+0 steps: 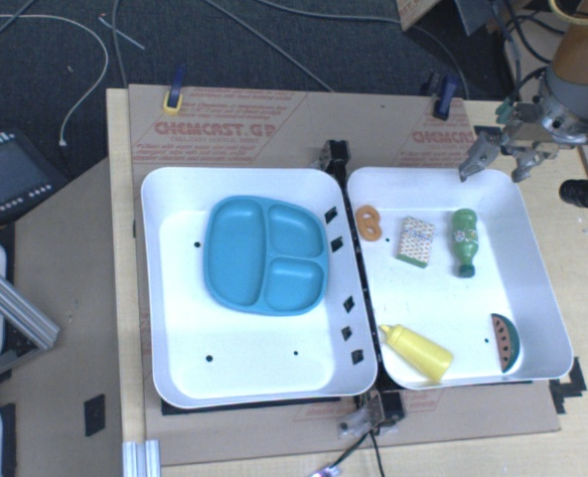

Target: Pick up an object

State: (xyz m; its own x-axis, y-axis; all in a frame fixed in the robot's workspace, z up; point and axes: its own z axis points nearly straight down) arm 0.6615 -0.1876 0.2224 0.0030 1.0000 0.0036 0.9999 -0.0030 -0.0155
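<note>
The end effector (497, 163) hangs over the far right corner of the right bin (538, 266), its two fingers (472, 164) spread wide with nothing between them. In that bin a green bottle (463, 241) lies nearest to it, just beside a speckled square block (415, 240), and an orange pretzel-shaped ring (368, 223) rests close to the divider between the bins. Toward the near edge lie a yellow squeeze bottle (417, 352) (on its side, cap pointing left) and a watermelon slice (507, 343) against the right wall. The left bin (175, 306) holds a blue sectioned plate (266, 255). Both bins sit on a cardboard sheet (254, 117) covering the surface, clipped at its far edge by two blue clamps (176, 89)
</note>
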